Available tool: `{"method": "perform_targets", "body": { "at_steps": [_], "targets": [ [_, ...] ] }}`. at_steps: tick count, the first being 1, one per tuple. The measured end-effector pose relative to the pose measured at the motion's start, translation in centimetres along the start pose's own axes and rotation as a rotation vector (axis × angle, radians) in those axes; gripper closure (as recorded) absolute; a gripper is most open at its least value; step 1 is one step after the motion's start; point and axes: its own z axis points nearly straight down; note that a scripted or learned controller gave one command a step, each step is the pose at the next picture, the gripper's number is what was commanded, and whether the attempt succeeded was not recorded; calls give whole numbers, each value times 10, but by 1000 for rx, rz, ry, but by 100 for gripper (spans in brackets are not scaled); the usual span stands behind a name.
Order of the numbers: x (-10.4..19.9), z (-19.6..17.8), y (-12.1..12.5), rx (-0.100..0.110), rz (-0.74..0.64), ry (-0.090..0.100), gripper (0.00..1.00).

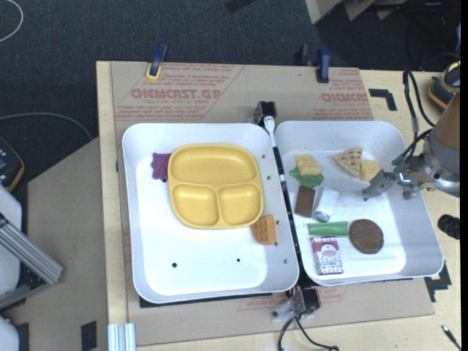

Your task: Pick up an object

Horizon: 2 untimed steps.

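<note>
The arm [447, 141] reaches in over the right edge of the tabletop [219, 86], and its end effector [380, 187] hangs low over the right bin [420, 232], near that bin's right wall. Whether the end effector is apart or together cannot be told at this angle, and nothing is seen held in it.

The right bin carries the loose things. A pizza slice [351, 161] lies toward its far edge, with a yellow piece [370, 170] just beside it, and both are near the end effector. A yellow block [307, 164] sits on a green leaf [306, 175] at the bin's far left. A brown bar [306, 200] lies below them with a small grey piece [322, 215] beside it. A green stick [327, 228] lies toward the near edge, a brown cookie [365, 235] just right of it, and a red packet [327, 256] by the near wall.

The left bin [146, 269] holds a yellow tray [216, 185] with three compartments. A purple thing [159, 165] touches the tray's left side, and an orange waffle [265, 230] sits at its near right corner.
</note>
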Motion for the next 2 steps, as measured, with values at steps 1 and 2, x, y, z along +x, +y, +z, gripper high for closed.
{"method": "perform_targets", "body": {
  "at_steps": [1,2],
  "targets": [
    [-9,51,-5,-2,1,0,0],
    [-8,72,-5,-2,0,-1,0]
  ]
}}
